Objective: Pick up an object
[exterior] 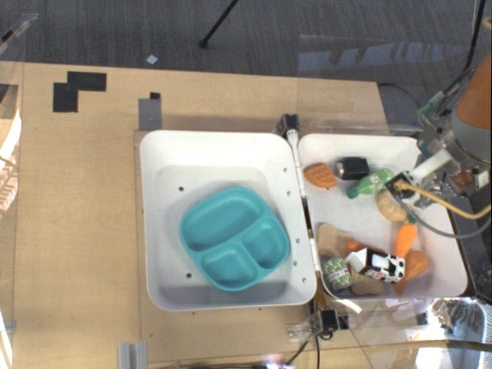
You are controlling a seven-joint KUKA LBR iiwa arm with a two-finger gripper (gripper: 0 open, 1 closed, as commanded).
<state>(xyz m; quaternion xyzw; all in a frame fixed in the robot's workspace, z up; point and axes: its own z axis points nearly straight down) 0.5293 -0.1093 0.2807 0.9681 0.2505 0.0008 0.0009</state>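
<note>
My gripper [444, 181] hangs over the right edge of the right bin [361, 146], and nothing shows held in it. Several toy foods lie in this bin. A brown oval piece [320, 175] and a black cylinder [352, 167] sit at the back left. A green toy [370, 184] and a tan piece [390, 207] lie just left of the gripper. Nearer the front are an orange carrot [405, 240], a cow-patterned carton [378, 264] and a green patterned ball [336, 270].
The left bin [165, 160] holds a teal divided plate [234, 238]. A tan wedge [334, 241] and a brown piece [367, 286] crowd the right bin's front left corner. Another orange piece [418, 264] lies at the front right.
</note>
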